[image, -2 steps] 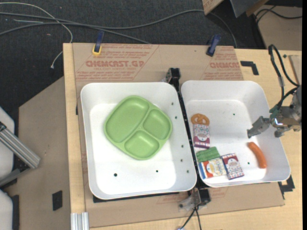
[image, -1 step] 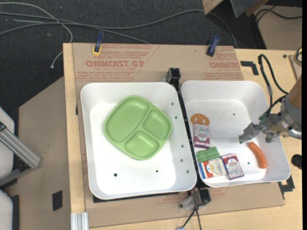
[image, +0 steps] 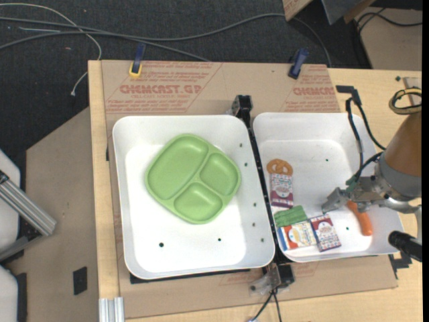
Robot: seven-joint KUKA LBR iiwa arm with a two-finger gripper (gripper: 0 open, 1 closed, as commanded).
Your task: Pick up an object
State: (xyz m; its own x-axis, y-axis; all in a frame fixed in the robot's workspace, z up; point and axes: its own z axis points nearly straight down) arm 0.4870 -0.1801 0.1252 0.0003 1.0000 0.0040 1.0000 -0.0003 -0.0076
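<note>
— Hovering low in the right bin [image: 301,127], gripper [image: 342,198] spread, pinching nothing.
— Nearest pick?
— Orange carrot-like piece [image: 362,221], just right of the fingertips, long axis slanting down-right. Snack packets [image: 305,234] down-left, a little farther off.

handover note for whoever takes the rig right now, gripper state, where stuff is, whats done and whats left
Gripper: low over the right bin, fingers spread, nothing between them.
Right bin: pretzel packet, green packet and two small cartons along its left and front; orange tool just beside the gripper.
Left bin: green divided plate.
Done: nothing lifted.
Left: close on an object, probably the orange tool, and raise it.
</note>
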